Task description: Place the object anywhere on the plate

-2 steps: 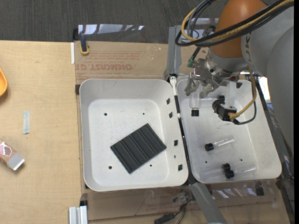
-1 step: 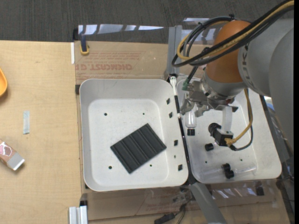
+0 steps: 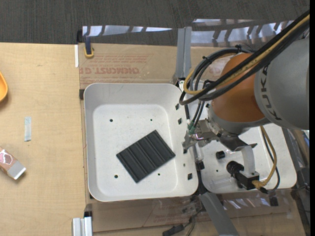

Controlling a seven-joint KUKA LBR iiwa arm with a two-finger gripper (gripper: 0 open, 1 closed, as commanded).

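Careful: your tool [image 3: 195, 144], right of the black plate [image 3: 145, 156], could snag the bin wall [image 3: 181, 127]; open or closed, I cannot tell.

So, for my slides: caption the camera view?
Grey-and-orange arm hangs over the right bin; a dark ribbed plate lies askew in the left bin.

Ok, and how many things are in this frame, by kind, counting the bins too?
White bins: 2, left bin and right bin
Black ribbed slab, in the left bin: 1
Loose bits on the bench: 3, orange piece, grey strip, red-and-white piece
Total: 6
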